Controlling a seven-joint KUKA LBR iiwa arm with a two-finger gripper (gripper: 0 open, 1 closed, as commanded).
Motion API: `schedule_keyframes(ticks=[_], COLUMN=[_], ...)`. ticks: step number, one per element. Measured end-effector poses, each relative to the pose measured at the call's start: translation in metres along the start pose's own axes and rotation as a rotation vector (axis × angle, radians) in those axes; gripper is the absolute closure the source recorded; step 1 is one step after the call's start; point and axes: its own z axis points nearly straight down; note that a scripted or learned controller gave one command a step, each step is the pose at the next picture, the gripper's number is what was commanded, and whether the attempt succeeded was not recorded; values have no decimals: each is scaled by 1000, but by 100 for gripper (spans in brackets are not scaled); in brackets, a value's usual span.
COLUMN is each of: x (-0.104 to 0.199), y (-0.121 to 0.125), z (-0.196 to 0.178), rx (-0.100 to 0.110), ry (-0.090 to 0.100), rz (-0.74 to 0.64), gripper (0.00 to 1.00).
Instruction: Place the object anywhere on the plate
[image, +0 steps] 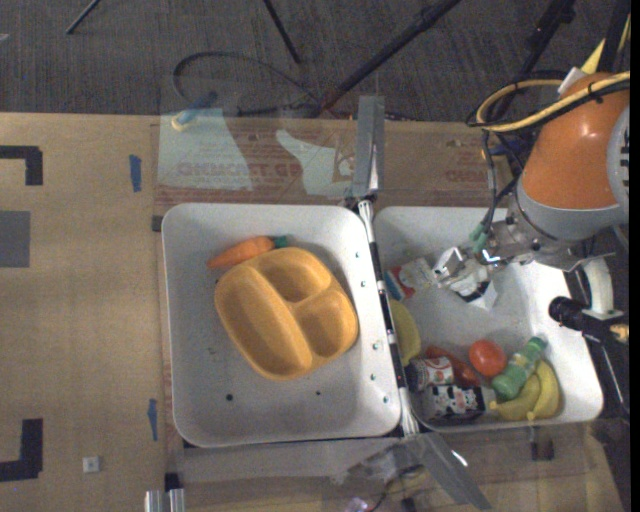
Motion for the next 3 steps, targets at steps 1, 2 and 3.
schedule_keyframes(ticks=[1, 2, 3], x=[85, 150, 150], y=[36, 45, 45], z=[-1, -23, -23], rx=[-2, -3, -3], ry=[-1, -1, -1], rz=[-133, -366, -365], gripper=[100, 100, 0])
